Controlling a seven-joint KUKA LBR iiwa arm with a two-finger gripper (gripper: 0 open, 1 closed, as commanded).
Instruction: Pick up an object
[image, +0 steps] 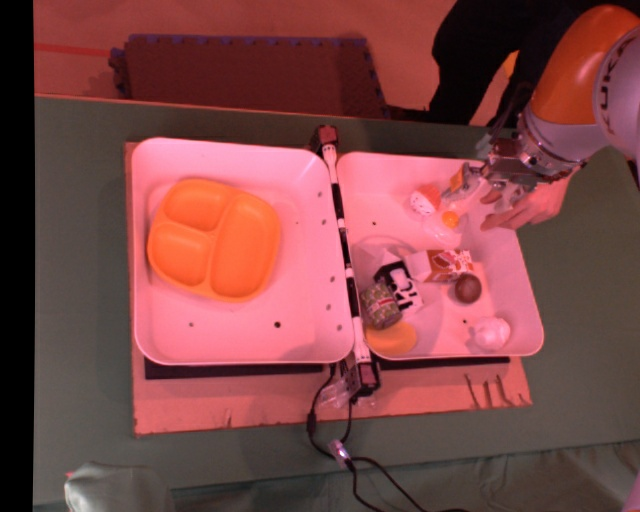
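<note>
The grey arm (590, 80) with its orange band enters from the upper right of the frame and ends in the claw (497, 172), which sits over the upper right corner of the right bin (520, 320). Whether the claw is apart or together cannot be told from this angle; nothing is visibly between its tips. A human hand (525, 205) lies just below and right of the claw, resting at the right bin's upper right rim.

The right bin holds the loose objects. Near its top, close to the claw, are a small white and orange item (424, 201) and a small orange ball (451, 218). Lower, about mid-bin, a brown and white carton (447, 264) lies flat, with a dark round fruit-like object (468, 288) just below and right of it. To their left sits a black and white packet (403, 286), touching a green patterned can-like item (379, 303), which rests above a flat orange piece (392, 339) at the bin's lower left. A crumpled white object (490, 332) lies in the lower right corner.

The left bin (170, 330) carries an orange divided plate (213, 238) with three compartments, placed left of centre.

Both bins rest on a brown board (150, 400) on the green surface (80, 250). A black cable (340, 450) trails from the divider between the bins toward the bottom of the frame.
</note>
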